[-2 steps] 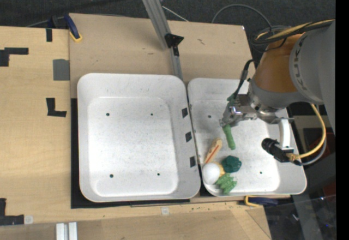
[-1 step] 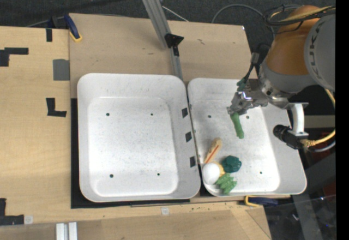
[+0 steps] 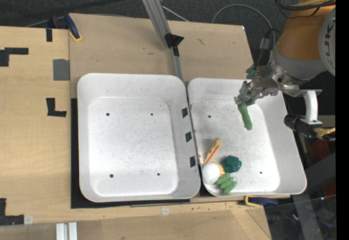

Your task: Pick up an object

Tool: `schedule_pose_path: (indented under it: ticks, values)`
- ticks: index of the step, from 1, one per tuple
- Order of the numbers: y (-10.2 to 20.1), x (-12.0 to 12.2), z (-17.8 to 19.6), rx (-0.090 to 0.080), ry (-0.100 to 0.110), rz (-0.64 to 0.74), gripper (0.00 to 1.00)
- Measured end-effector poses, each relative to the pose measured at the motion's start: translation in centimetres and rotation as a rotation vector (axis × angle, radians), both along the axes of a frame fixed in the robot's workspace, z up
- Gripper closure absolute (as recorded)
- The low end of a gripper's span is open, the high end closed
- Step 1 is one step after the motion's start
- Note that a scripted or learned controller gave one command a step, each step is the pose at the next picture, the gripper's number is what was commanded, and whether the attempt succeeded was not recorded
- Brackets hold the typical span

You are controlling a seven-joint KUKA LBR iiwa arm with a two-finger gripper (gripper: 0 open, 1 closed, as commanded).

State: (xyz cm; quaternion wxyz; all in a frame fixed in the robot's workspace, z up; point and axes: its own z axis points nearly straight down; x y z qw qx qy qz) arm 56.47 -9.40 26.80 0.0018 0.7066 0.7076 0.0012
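Note:
My gripper is over the upper middle of the right bin, with the arm coming in from the right. A slim green stick points down and slightly right from the fingertips, and its upper end sits between the fingers, so the gripper is shut on it. In the bin's near left corner lie a tan and orange stick, a white ball, a dark green lump and a light green leafy piece, all well below the gripper.
The left bin sits beside the right one, and black clips mark their shared rim. A grey metal pole slants in from the top to the bins' far junction. The arm's orange band is at the right.

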Motion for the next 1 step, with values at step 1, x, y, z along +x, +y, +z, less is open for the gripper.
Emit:
schedule_pose_path:
  ticks: [1]
  values:
    - [5.39, -1.19, -1.74, 0.002, 0.008, 0.004, 1.00]
